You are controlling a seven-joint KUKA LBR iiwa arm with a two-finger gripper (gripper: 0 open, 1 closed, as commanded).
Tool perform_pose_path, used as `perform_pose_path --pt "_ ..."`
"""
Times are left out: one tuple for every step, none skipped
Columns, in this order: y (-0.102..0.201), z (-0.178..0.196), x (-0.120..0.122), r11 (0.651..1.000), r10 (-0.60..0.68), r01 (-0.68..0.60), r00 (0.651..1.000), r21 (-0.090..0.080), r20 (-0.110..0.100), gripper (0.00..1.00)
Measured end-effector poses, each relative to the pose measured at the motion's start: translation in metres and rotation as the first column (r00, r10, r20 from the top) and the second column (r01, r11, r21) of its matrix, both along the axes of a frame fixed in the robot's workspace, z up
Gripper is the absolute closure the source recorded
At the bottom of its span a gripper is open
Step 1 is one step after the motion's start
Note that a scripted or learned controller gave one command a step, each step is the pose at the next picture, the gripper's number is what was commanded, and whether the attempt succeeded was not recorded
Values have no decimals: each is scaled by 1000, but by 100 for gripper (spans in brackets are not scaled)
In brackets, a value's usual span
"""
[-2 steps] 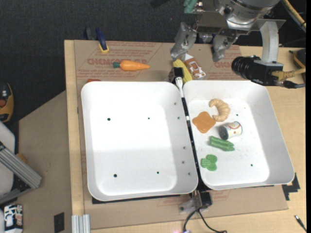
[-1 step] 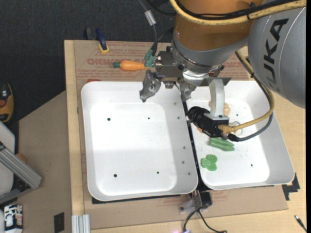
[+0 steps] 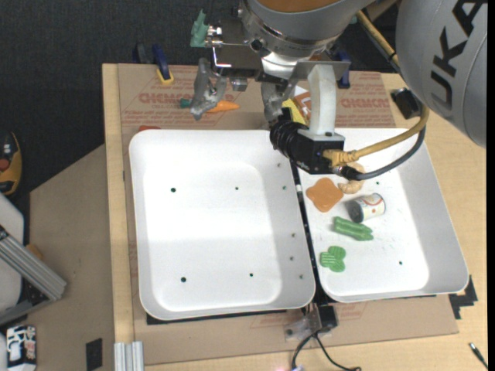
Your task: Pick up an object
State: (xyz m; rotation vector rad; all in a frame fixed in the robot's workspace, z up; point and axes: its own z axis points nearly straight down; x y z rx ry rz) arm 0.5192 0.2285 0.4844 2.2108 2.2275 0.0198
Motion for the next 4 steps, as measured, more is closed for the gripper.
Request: perform_pose_path --pt "-4 55 -42 1000 -4 4 1000 -2 -4 0" --pt "-3 62 -40 1000 -5 5 1000 -5 -7 100" --pt "-3 61 -40 1000 -5 5 1000 -5 -8 0" --pt "-2 72 -40 1000 -3 3 1000 -4 -4 100"
